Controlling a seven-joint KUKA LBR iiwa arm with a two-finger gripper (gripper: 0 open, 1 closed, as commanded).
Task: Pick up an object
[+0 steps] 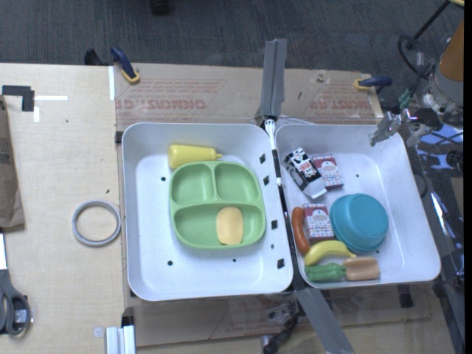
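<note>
Wooden bench [59, 168], gripper [389, 127] above right bin's [413, 198] far corner; blue bowl [359, 222] nearer

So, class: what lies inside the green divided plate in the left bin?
A pale yellow oval item lies in the large lower compartment of the green divided plate. The two upper compartments show bare green. The bin floor beneath the plate is covered.

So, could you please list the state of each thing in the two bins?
Green tray: upright, holds yellow piece.
Yellow bottle: lying on its side.
Blue bowl: upside down.
Cow-print carton: lying flat.
Banana: lying beside the bowl.
</note>
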